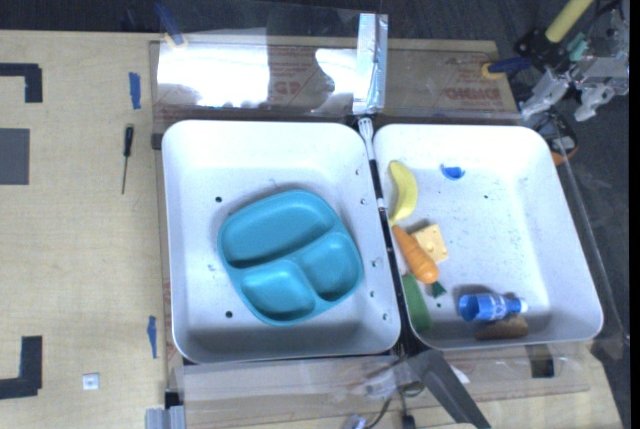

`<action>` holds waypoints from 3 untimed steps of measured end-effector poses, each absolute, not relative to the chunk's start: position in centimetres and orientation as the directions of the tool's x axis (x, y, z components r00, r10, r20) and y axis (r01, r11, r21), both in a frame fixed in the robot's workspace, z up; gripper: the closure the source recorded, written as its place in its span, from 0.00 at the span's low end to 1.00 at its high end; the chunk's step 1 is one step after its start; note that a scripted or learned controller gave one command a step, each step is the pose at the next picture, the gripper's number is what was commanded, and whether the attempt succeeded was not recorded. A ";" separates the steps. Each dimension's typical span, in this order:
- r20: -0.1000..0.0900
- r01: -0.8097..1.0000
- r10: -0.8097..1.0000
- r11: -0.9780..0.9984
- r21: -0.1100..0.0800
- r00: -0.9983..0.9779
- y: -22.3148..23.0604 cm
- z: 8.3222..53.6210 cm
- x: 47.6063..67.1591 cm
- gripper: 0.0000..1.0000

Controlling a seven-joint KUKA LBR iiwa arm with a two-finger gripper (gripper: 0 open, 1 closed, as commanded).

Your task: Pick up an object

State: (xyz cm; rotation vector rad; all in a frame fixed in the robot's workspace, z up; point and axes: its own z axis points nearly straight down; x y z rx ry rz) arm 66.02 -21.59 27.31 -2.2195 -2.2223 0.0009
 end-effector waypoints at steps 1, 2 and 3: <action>0.003 0.994 0.994 0.111 -0.007 -0.110 -16.9 16.6 59.3 0.00; 0.002 0.990 0.990 0.143 0.003 -0.143 -9.6 18.6 64.7 0.00; 0.002 0.935 0.935 0.356 -0.003 -0.356 -10.6 11.1 66.6 0.00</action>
